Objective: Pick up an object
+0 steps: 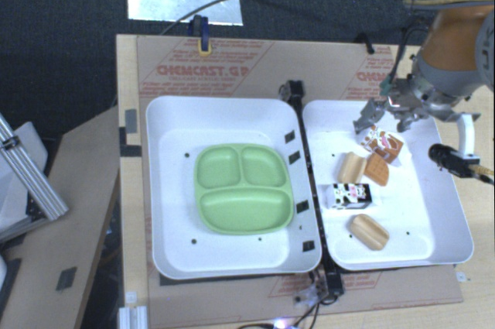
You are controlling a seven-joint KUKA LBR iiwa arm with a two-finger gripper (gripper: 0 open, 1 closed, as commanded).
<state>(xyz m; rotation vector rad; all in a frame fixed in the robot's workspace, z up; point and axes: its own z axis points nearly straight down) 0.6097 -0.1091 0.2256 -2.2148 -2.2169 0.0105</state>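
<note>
Item: red-and-white packet (pixel 383 142), right bin (pixel 445 219), lying just below the end effector (pixel 384 113); contact between them cannot be judged. End effector: fingers spread, nothing between them. Below the packet: orange waffle piece (pixel 377 169), tan bread piece (pixel 352 167) beside it, black-and-white carton (pixel 352 195), and bread roll (pixel 368 231) farthest off. Left bin (pixel 166 165), well apart: green divided plate (pixel 243 188). Both bins on the desk (pixel 131 87).
</note>
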